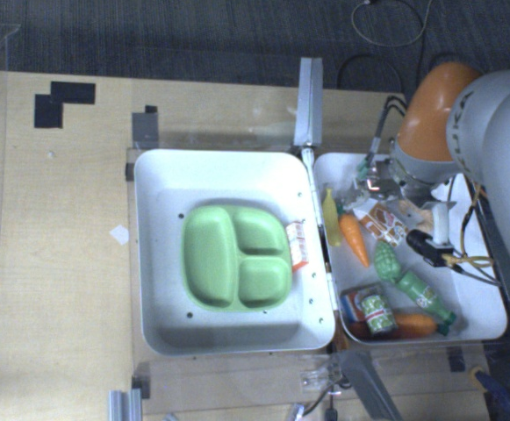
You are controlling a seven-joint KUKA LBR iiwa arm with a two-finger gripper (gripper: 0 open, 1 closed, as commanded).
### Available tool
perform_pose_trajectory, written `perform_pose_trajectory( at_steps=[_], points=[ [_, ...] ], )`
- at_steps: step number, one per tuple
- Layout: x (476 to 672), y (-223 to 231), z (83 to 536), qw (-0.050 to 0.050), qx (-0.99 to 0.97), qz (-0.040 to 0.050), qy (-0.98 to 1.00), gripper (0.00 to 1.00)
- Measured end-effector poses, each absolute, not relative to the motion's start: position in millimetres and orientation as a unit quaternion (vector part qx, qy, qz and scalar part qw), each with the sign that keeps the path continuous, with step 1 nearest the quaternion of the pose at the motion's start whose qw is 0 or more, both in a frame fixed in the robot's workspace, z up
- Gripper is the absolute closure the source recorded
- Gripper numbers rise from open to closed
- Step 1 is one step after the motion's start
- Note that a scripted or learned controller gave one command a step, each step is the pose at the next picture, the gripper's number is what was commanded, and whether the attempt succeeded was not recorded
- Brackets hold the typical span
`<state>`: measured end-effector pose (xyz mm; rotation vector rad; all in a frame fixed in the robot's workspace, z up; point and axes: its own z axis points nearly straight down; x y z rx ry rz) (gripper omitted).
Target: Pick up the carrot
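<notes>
The carrot (pixel 354 239) is orange and tapered. It lies in the right bin (pixel 495 321) near the bin's left wall, with its thin end pointing toward the front. My gripper (pixel 369 185) hangs low over the back of that bin, just above and to the right of the carrot's thick end. The grey wrist and its orange band (pixel 434 117) cover the bin's back right part. Nothing shows as held.
Around the carrot lie a yellow item (pixel 329 209) against the left wall, a red-and-white packet (pixel 386 224), a green bottle (pixel 419 290), a small can (pixel 374 311) and an orange item (pixel 414 325). The left bin (pixel 158 235) holds a green divided plate (pixel 235 254).
</notes>
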<state>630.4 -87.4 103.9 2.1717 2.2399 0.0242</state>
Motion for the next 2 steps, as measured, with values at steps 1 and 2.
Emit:
perform_pose_trajectory(
  at_steps=[1,2],
  points=[
    [630.5,-87.5,104.1,0.011,0.696,0.0077,0.718,0.0],
    [548.3,-102.3,94.2,0.011,0.699,0.0071,0.715,0.0]
  ],
)
